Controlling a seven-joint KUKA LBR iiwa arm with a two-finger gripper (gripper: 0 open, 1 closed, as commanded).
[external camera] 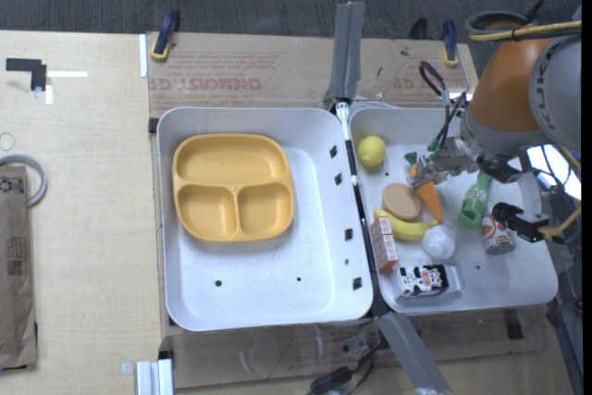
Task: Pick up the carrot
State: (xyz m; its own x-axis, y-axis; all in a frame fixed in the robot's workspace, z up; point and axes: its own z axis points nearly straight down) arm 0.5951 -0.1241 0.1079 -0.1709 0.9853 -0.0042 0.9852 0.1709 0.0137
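- Dark carpet lay beyond a pale wooden surface [74, 199] that carried 2 shallow white bins side by side; the left bin [268, 291] held a yellow divided plate [234, 186], well apart from the action.
- The carrot [431, 200] lay in the right bin [499, 291], slanted, its top end right under the gripper [435, 167] and its tip pointing toward a banana [407, 225].
- The gripper hung low over the carrot's top end; whether it was spread or closed, or had any hold on the carrot, could not be told from this slanted view.
- Crowding was the main risk, in my judgement: a round brown piece [401, 201] touched or nearly touched the carrot on its left, so a descending gripper could land on it or trap both.
- Gripping at the very end of a tapered carrot would likely let it swing or slip out during the lift.
- A green bottle [474, 203] stood just beside the carrot on the right, and a sideways nudge from the gripper could tip it onto a can [498, 236].
- A lemon [371, 150], a white ball [438, 242] and 2 small cartons [385, 243] [427, 279] sat nearby; the round ones could roll if the carrot dragged across them.
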